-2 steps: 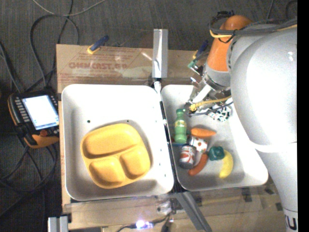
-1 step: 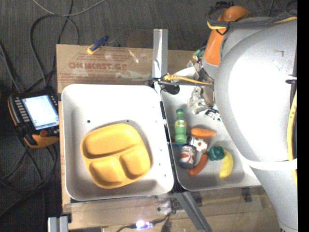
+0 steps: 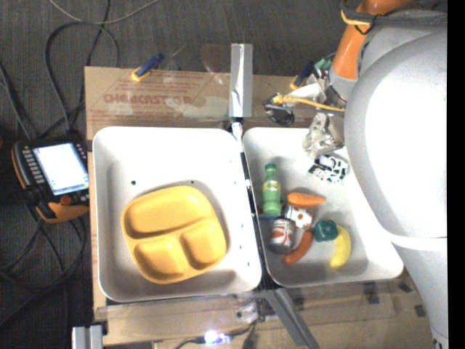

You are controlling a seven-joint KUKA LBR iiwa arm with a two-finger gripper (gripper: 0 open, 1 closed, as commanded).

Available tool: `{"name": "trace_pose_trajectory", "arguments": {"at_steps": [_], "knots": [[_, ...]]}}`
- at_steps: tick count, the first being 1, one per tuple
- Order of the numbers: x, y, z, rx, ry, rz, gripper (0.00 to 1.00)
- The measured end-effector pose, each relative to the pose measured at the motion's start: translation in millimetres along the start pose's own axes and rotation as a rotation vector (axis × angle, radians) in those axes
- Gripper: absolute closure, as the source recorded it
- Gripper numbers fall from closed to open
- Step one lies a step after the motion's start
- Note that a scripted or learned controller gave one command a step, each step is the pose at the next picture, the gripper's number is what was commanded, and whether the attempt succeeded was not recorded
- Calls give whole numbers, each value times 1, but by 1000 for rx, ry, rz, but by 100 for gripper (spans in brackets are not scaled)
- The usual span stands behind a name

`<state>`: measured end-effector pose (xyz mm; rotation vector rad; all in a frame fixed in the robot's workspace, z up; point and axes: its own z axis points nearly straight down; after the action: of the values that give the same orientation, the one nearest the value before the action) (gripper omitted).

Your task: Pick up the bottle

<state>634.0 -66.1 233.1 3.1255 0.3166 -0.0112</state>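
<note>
A grey robot arm [image 3: 399, 122] reaches over the right white plastic bin [image 3: 378, 264], its gripper [image 3: 320, 138] poised near the bin's far end; whether the jaws are open or closed cannot be told. Across the divider, a yellow compartment tray [image 3: 174, 231] fills the left white bin [image 3: 109, 158]. The small green plastic bottle [image 3: 271, 190], capped green with a pale label, lies against the right bin's left wall. Likely light, rigid and slick, it looks best gripped across its midsection.

Even, fairly bright overhead light; white bins [image 3: 109, 217] slightly glary, soft shadows, edges perhaps mildly blurred.
</note>
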Motion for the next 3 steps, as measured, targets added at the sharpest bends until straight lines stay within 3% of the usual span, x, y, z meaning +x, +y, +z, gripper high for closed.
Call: {"name": "trace_pose_trajectory", "arguments": {"at_steps": [1,2,3], "knots": [[-26,14,-119,-3,0,1,100],[-67,-30,-8,0,-3,-102,100],[-60,-93,54,1,-3,-412,100]]}}
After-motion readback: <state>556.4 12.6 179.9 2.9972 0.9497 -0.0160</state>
